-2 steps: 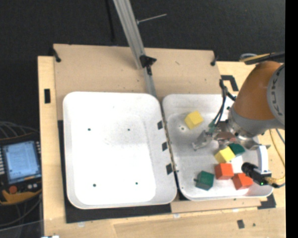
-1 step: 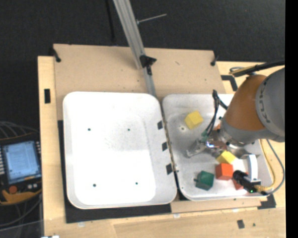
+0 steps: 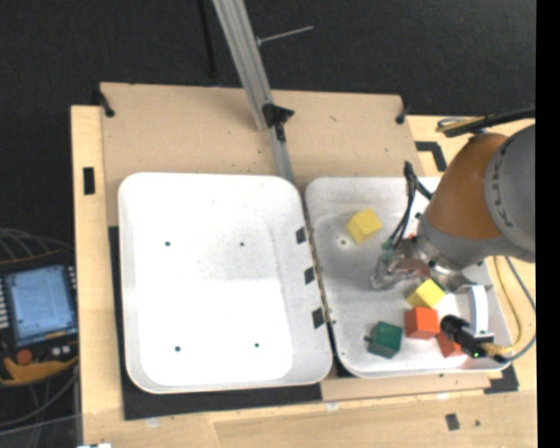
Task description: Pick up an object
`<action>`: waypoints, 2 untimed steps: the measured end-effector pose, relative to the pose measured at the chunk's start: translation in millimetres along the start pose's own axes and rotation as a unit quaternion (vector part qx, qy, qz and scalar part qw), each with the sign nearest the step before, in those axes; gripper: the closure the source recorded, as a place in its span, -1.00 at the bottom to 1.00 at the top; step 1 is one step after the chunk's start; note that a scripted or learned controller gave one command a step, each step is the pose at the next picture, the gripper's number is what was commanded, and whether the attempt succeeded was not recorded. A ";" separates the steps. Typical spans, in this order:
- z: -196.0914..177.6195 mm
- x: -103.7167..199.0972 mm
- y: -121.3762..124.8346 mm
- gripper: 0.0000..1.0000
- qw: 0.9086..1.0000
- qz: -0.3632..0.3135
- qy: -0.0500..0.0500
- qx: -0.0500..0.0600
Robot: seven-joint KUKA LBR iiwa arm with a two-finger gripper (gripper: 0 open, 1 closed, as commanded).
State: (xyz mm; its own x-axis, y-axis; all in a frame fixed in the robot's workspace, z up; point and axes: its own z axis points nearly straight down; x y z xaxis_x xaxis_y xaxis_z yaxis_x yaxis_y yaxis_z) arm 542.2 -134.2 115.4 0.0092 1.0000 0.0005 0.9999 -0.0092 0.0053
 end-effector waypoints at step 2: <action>-105.0 -6.7 3.4 1.00 1.000 -0.006 -0.001 -0.002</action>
